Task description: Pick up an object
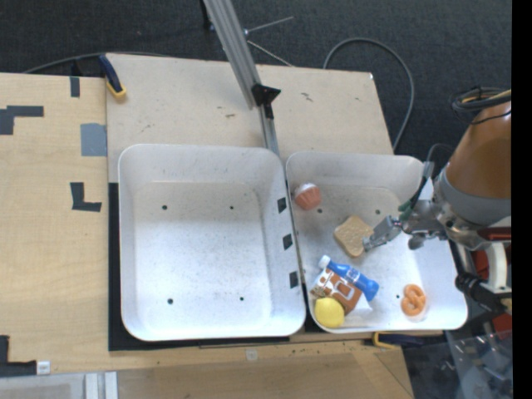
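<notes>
The surface (249, 110) carries two shallow white bins side by side. The left bin (133, 248) shows bare floor with dark speckling. The right bin (374, 181) holds all the loose items.

Contents of the right bin, from far to near: a small reddish-orange cup-like object (307, 196) lies near the far-left corner, close to the wall shared with the left bin. A tan, bread-like piece (352, 235) sits near the middle of the bin. Toward the near edge, a blue and white packet (356, 279) lies tilted, touching a brown and white carton (335, 290) beside it. A yellow lemon-like object (329, 312) rests against the near wall, touching the carton. An orange ring-shaped object (413, 300) lies apart from these, near the bin's near-right corner.

The arm (478, 173) enters from the right, its orange band over the right bin's edge. The gripper (381, 234) is low in the right bin, just beside the right side of the tan bread-like piece; contact cannot be confirmed. Whether the gripper is spread or closed cannot be told at this resolution, and no object is seen clamped in it.

A grey metal rail (235, 44) slants across the far side of the surface toward the divide between the bins. Grey and dark tape marks (93, 140) lie on the surface at left.
</notes>
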Tool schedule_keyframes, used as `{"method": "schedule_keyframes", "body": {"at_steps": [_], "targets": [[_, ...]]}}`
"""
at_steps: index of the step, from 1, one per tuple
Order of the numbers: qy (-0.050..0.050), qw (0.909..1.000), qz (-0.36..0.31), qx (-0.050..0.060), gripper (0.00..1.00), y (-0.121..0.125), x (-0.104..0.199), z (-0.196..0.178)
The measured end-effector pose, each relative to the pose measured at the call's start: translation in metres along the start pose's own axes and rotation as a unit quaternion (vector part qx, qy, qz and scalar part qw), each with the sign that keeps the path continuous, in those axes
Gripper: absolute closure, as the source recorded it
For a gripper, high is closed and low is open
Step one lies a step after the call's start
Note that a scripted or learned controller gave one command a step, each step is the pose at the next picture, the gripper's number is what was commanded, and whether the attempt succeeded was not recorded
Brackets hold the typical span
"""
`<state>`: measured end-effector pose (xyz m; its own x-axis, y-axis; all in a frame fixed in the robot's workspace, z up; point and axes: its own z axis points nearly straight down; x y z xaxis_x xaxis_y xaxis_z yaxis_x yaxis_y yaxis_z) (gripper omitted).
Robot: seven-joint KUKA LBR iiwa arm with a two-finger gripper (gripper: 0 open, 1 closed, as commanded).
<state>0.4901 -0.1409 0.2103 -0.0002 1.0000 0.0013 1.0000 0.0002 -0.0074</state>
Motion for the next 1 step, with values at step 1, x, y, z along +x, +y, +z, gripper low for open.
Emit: {"method": "schedule_keyframes", "body": {"at_steps": [1], "targets": [[0.0,1.0,0.0,0.0,0.0,-0.0018,0.0068,0.0454]]}}
